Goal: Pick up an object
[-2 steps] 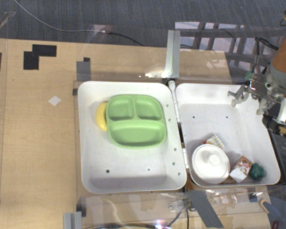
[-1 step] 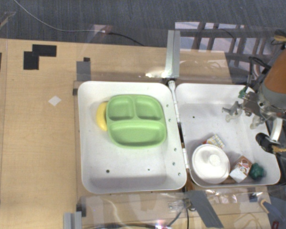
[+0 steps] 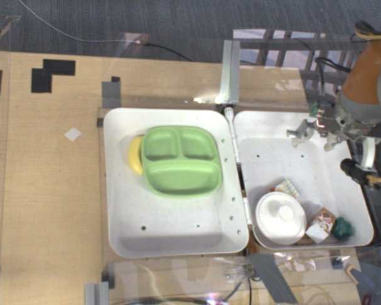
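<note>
Hand [image 3: 314, 132] positioned over the upper right part of the right bin [image 3: 267, 146], wrist and orange band extending off toward the right edge. Fingers [image 3: 296, 133] spread apart, nothing between them. Bin floor directly beneath the hand bare.

Candidate objects grouped along the near edge of the same bin, well apart from the hand. Nearest: a small striped packet [image 3: 287, 188], lying toward the camera and slightly left of the hand, long axis running diagonally. Just beside it, touching or nearly so: a white round bowl [image 3: 280, 216], upright, no long axis to align with. Further right along the near edge: a small red-and-white carton [image 3: 322, 226], tilted, with a dark green object [image 3: 342, 228] just beside it in the bin corner.

Left bin [image 3: 165, 237] holding a green divided plate [image 3: 180, 159], with a yellow object [image 3: 134, 155] partly under its left rim. Both well apart from the hand, across the divider between bins.

Judgement: shortest approach leads from the hand toward the camera, down to the packet or the bowl. Pick not yet begun.
</note>
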`<state>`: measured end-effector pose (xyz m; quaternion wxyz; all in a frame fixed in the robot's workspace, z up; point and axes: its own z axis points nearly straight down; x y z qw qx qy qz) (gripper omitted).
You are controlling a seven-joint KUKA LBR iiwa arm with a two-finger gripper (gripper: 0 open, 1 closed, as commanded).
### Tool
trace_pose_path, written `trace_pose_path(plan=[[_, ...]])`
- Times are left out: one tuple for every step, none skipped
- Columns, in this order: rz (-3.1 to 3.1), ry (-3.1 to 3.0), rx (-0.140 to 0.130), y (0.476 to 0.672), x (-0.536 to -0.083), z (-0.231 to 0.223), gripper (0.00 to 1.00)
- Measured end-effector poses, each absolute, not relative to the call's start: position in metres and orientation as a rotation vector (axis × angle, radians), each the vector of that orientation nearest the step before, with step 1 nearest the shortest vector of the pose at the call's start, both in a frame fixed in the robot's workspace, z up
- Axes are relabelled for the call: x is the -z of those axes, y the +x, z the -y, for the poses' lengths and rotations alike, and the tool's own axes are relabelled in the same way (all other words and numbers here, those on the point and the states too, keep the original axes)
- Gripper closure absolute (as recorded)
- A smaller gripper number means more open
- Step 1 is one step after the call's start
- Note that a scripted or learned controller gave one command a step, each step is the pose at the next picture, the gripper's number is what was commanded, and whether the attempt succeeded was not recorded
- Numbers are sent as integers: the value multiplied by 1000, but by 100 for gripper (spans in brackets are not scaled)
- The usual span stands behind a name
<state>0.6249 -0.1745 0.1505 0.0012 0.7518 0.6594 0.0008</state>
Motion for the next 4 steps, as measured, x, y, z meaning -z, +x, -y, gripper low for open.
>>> trace_pose_path(plan=[[-2232, 2205, -5, 628, -86, 133, 0], [-2011, 2409, -5, 640, -86, 128, 0], [-2186, 2250, -4, 659, -143, 190, 0], [-2168, 2267, -4, 671, -221, 199, 0]])
